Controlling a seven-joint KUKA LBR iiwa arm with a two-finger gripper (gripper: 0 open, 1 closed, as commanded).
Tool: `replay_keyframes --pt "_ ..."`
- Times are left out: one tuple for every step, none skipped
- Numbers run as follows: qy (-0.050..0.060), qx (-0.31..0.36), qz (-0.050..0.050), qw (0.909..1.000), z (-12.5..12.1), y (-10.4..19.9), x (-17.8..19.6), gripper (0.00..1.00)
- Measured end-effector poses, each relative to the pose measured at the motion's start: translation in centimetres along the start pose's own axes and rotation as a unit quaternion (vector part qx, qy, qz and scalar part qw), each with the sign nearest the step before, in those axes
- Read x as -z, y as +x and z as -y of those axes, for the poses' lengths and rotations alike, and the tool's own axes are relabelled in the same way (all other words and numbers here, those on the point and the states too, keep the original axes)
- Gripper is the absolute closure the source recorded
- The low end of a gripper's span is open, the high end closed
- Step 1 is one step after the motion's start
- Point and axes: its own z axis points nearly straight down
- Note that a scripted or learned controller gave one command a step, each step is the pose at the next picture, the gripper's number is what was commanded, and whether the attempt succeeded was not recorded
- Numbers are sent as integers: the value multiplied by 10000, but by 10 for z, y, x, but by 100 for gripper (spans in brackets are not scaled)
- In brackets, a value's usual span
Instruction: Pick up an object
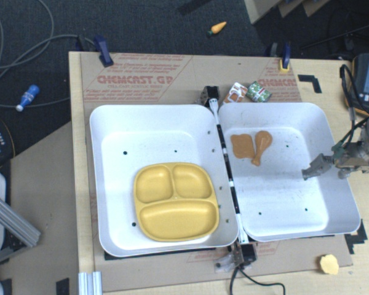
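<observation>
The pincer [313, 169] hangs low over the right edge of the right bin [307, 223], and whether it is released or clenched cannot be told from this slant; nothing shows in it. The likeliest thing to pick, 2 flat brown toy pieces [251, 146] lying together, sits near the bin's far left corner, well apart from the pincer. Being flat against the floor, they could slip from under a closing grip, and a descent from here would meet bare plastic. The left bin [111, 165] holds a yellow divided plate [175, 201] toward its near edge. Small wrapped packets [249, 93] lie on the surface just beyond the bins, and a yellow lump [328, 263] near its front right corner.
</observation>
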Motion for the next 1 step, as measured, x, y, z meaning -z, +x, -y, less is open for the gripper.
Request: replay_keyframes --pt "-2 54 -21 10000 -131 69 -103 0"
